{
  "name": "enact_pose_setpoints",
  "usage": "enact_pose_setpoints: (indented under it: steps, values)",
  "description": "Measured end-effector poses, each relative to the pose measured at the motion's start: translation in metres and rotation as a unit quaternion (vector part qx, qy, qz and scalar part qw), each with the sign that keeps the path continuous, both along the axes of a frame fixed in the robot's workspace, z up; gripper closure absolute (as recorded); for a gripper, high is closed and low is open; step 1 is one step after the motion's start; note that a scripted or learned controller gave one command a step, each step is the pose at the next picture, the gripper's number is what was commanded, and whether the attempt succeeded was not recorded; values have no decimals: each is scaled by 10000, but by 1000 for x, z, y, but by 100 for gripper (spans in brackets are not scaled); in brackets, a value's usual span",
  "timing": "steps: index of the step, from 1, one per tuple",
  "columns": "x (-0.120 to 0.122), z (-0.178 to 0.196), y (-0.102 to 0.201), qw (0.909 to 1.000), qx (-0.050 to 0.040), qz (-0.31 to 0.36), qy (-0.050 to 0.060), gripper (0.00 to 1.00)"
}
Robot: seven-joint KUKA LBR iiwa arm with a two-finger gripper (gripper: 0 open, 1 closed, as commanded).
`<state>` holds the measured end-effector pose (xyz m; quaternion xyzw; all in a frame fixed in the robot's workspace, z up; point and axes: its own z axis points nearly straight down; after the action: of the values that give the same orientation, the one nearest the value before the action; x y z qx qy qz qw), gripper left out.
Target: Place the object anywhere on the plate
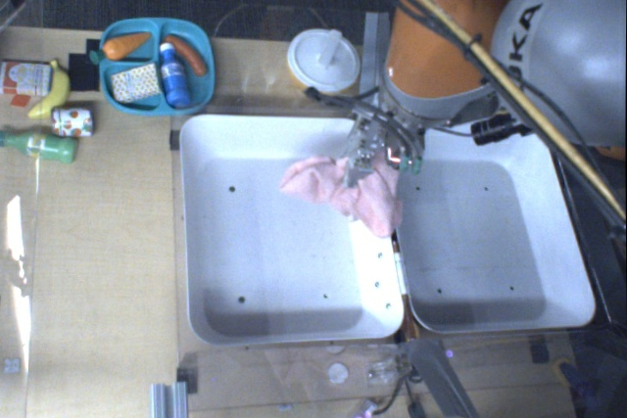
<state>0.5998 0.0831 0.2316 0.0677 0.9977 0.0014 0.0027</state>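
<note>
Near: left bin [245,308] front floor bare; right bin [509,299] likewise; mid: pink cloth [343,191] crumpled at left bin's right rear, one fold draped toward wall between bins; long axis runs left-rear to right-front; gripper [367,157] directly over cloth's upper right edge, fingers seemingly pinched into fabric, though grip uncertain; far: blue divided plate [196,64] sits outside bins, well left and behind cloth; white lidded cup [323,59] behind gripper.
</note>
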Motion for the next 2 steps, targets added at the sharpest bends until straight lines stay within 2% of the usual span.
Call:
enact_pose_setpoints:
  steps: [1,2]
  values:
    - [-5,5,46,9977,-2,675,1,100]
    - [-16,-2,96,9976,0,696,-1,100]
